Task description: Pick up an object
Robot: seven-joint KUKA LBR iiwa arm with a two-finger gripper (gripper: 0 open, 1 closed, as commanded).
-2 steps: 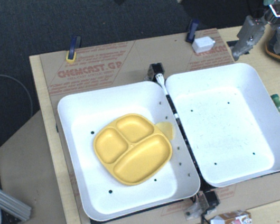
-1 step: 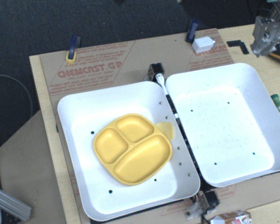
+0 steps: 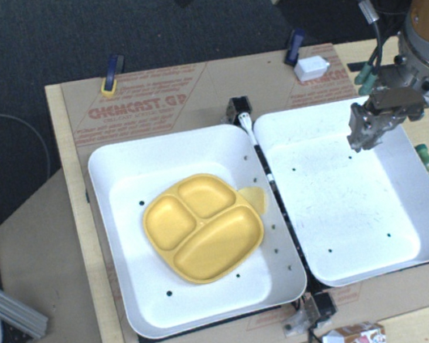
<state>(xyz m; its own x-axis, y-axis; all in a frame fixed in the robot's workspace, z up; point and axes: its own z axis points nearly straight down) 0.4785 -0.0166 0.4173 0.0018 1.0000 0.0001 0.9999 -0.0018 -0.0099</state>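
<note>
Yellow divided plate (image 3: 203,227) lies flat in the left bin (image 3: 117,225), mid-floor, bare white floor between it and every wall, narrowest toward the right wall. Beyond and right of the plate, the gripper (image 3: 362,138) hangs over the right bin (image 3: 352,208) near its far-right corner. Jaw state: cannot tell.

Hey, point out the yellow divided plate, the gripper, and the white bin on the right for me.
yellow divided plate (image 3: 204,227), camera view: middle, where its ridges meet.
gripper (image 3: 362,139), camera view: between its fingertips.
right white bin (image 3: 344,209), camera view: bare floor.
</note>
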